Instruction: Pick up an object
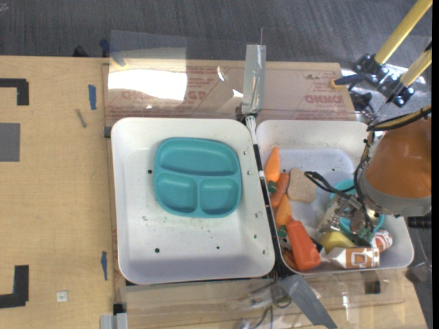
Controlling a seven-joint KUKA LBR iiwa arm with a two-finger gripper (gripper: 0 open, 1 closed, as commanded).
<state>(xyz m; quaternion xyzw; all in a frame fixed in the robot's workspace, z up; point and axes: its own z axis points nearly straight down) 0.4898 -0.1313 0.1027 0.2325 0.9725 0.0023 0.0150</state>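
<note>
The gripper [346, 219] is low in the right bin [405, 256], among an orange bottle [302, 245] and a carrot [273, 164]; whether its fingers are open is unclear. A teal tray [197, 177] lies in the left bin [130, 204]

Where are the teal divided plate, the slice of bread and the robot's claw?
Teal divided plate [197, 177], camera view: its top compartment.
Slice of bread [300, 186], camera view: its middle.
Claw [346, 218], camera view: between its fingertips.
</note>
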